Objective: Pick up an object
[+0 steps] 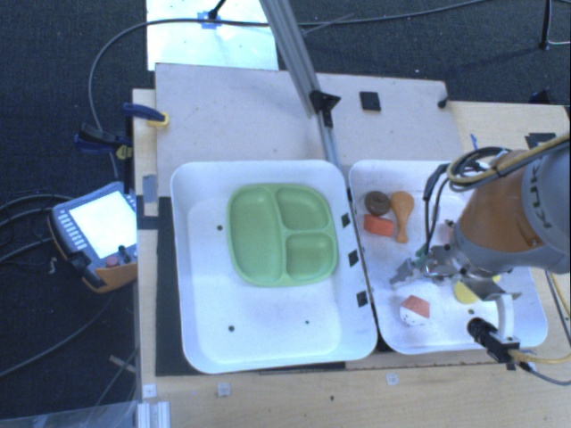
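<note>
The right bin [385, 328] holds several small objects. A brown round piece [376, 203] and an orange drumstick-shaped piece [402, 210] lie at its far left, with a red-orange block [378, 226] just in front of them. A white and red piece [414, 308] lies near the bin's front, and a yellow piece [466, 292] shows partly under the arm. My gripper [409, 273] hangs low over the middle of the right bin, just above the white and red piece and to the right of the red-orange block. I see nothing held in it.
The left bin [205, 328] carries a green divided plate [282, 234] in its far half. A metal pole [299, 52] slants down to the bins' far edge. The arm's orange and grey body [504, 221] covers the right bin's right side. A pendant [94, 234] lies off the bench at left.
</note>
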